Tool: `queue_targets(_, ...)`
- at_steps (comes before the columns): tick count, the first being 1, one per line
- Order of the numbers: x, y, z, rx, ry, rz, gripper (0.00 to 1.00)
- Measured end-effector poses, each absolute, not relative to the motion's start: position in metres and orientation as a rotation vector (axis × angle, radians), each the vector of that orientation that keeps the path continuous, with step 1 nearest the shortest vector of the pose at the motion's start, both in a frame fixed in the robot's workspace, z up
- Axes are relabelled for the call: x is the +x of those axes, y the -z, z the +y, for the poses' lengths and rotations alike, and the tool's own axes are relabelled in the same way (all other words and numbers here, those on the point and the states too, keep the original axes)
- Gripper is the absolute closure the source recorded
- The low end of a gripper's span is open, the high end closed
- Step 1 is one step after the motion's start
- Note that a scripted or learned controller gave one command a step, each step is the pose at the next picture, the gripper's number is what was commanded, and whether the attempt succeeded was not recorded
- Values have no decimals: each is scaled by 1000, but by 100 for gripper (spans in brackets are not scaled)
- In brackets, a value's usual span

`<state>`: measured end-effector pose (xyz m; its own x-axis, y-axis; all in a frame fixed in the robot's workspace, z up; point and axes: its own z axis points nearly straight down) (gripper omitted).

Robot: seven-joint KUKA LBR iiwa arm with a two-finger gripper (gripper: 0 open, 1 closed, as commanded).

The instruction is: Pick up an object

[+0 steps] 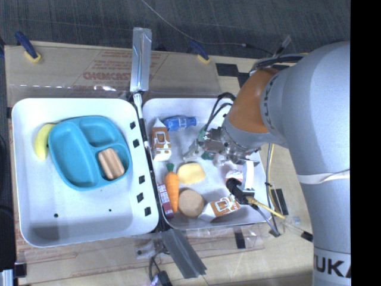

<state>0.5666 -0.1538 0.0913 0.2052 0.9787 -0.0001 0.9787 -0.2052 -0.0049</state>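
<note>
The right bin (178, 103) holds several objects. A blue bottle (178, 123) lies at the back, with a small brown and white carton (160, 143) beside it. Further forward are an orange carrot (171, 186), a pale yellow lump (190, 173), a round brown potato (191, 202), a dark red bar (164, 200) and a small orange and white box (224, 207). My gripper (202, 146) hangs low over the middle of this bin, just behind the yellow lump and to the right of the carton. The wrist and cables hide its tips.
The left bin (24, 219) holds a blue divided plate (77, 154) with a brown roll (111, 163) in one compartment. A yellow banana (41, 140) lies by the plate's left edge. A metal divider (140, 58) stands between the bins. The grey arm covers the right bin's right side.
</note>
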Motion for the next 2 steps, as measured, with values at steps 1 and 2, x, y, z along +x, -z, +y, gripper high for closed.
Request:
queue_targets(1,567,-101,-153,-2431,-6,-1982,100)
queue_targets(2,567,-101,-154,-2431,-7,-1982,0)
